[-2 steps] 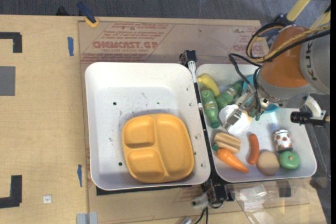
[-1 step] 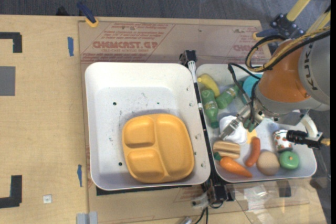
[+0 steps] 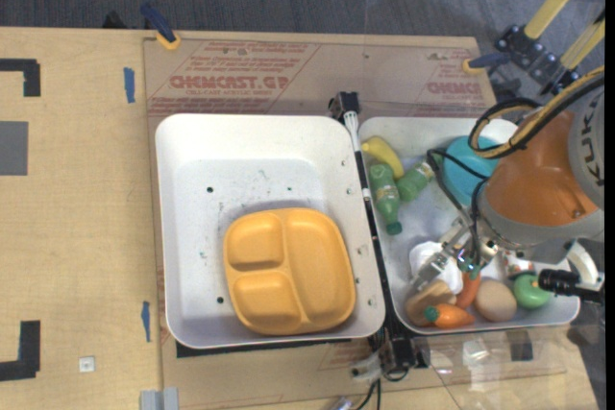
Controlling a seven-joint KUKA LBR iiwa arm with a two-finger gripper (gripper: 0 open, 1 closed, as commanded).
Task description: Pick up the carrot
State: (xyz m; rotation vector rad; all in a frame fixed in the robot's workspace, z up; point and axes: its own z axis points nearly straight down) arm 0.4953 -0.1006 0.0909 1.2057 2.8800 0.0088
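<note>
We see a yellow divided tray [image 3: 287, 271] in the left bin [image 3: 183, 206]. In the right bin [image 3: 408, 134], our gripper [image 3: 454, 261] hangs over the carrot [image 3: 468, 288] near the front; we cannot tell how its jaws stand.
</note>
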